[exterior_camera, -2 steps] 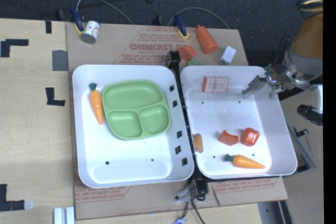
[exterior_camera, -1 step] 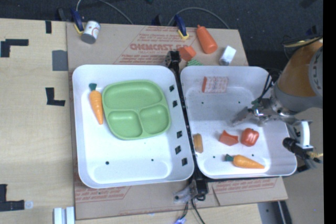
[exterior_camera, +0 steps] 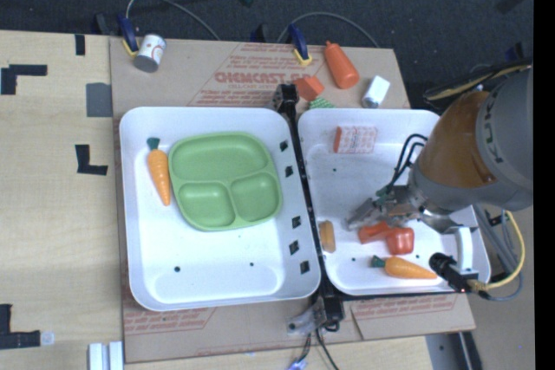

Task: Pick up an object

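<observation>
While its fingers spread apart, the pincer hangs just above the red pepper.

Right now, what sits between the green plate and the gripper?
In the camera view, between the green plate and the gripper run the two bins' adjoining walls; then comes bare white floor, with a small tan piece slightly below that line.

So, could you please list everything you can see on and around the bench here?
bins: two, white, side by side
divided plate: one, green, left bin
carrots: two, orange, one left of the plate, one at the right bin's near edge
red toys: two, right bin, by the gripper
small cylinder: one, tan, right bin's left wall
card: one, white-red, right bin
bottle: one, orange, behind bins
can: one, white, back left
arm: one, grey-orange, right
gripper: over right bin
</observation>
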Controlling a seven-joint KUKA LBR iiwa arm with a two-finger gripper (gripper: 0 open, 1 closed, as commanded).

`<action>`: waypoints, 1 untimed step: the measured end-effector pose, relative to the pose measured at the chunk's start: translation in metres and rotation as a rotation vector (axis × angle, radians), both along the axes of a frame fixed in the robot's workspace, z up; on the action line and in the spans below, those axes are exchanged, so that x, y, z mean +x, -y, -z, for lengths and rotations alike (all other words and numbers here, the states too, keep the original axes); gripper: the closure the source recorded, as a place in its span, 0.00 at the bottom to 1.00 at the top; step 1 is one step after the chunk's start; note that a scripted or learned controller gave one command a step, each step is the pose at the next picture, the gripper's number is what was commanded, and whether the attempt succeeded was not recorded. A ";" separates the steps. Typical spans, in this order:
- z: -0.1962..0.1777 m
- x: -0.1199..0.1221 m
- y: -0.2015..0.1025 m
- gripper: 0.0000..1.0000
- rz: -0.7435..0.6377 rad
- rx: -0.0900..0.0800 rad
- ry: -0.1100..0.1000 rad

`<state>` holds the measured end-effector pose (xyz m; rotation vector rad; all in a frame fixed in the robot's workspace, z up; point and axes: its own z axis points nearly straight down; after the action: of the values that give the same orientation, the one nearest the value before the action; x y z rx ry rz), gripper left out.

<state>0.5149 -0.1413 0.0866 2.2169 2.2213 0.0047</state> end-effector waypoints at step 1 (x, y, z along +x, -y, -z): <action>-0.010 0.001 0.001 1.00 0.001 -0.002 0.002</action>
<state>0.5156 -0.1421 0.0966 2.2157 2.2182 0.0046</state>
